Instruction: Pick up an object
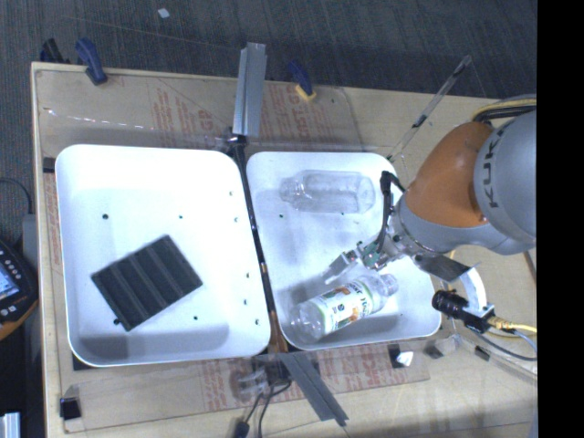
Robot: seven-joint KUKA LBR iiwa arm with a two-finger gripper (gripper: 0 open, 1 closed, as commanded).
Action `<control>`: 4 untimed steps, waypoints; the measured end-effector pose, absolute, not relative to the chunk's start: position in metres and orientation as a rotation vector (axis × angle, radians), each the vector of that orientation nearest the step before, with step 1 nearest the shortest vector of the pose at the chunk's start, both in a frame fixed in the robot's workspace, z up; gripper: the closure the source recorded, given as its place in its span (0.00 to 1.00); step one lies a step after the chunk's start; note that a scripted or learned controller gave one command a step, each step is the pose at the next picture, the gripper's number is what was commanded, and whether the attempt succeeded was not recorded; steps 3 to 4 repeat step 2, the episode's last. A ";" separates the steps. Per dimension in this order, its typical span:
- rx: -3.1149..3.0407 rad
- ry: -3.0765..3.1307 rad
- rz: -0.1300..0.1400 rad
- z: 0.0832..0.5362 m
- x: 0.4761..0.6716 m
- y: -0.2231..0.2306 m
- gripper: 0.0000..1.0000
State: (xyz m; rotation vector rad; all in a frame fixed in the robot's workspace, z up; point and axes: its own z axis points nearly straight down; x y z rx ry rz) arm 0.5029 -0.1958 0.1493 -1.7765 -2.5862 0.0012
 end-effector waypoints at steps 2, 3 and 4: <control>-1.900 -2.496 0.002 0.091 0.551 -0.165 0.00; -1.900 -2.496 0.002 0.091 0.551 -0.165 0.00; -1.900 -2.496 0.002 0.091 0.551 -0.165 0.00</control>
